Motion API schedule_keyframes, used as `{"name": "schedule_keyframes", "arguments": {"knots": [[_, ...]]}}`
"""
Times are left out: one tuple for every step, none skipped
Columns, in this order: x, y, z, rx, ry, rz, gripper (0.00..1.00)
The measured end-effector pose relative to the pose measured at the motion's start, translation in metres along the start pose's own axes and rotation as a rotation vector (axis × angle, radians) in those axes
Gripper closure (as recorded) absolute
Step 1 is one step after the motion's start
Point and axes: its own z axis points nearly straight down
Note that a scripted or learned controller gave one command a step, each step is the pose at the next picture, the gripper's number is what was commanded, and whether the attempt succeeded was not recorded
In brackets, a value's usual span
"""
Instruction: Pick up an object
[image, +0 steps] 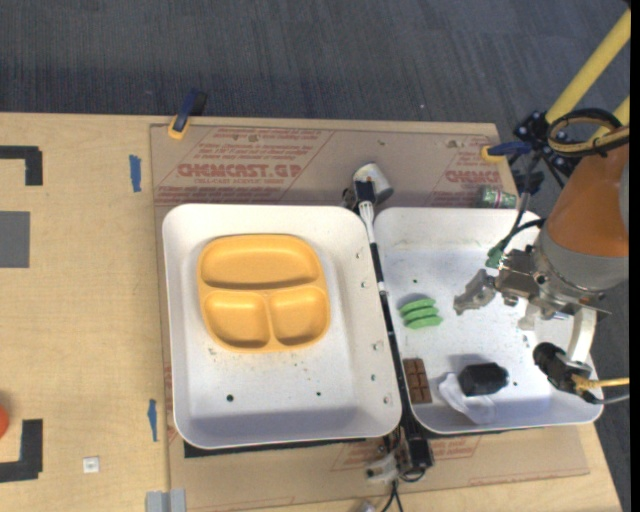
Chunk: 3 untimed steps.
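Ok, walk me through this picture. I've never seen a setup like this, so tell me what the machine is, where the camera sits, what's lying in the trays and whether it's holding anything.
The one camera is fixed above a bench and looks down at a slant. The machine on the right is a robot arm, grey with an orange band, and it ends in a two-finger gripper for picking things up.

Two shallow white bins sit side by side on the bench. The left bin holds a yellow divided plate with three compartments. The right bin, under the gripper, holds a small green ridged object, a brown chocolate-bar-like piece by the near left corner, and a black object resting on something white.

The gripper hangs over the right bin, right of the green object. Nothing shows between its fingers, so it holds nothing yet.
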Motion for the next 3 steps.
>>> {"name": "schedule_keyframes", "arguments": {"knots": [[-0.004,-0.033,0.101,0.003,0.001,-0.080,0.00],[-0.082,0.024,0.109,0.004,0.009,-0.402,0.00],[-0.046,0.018,0.108,0.000,0.001,-0.090,0.00]]}}
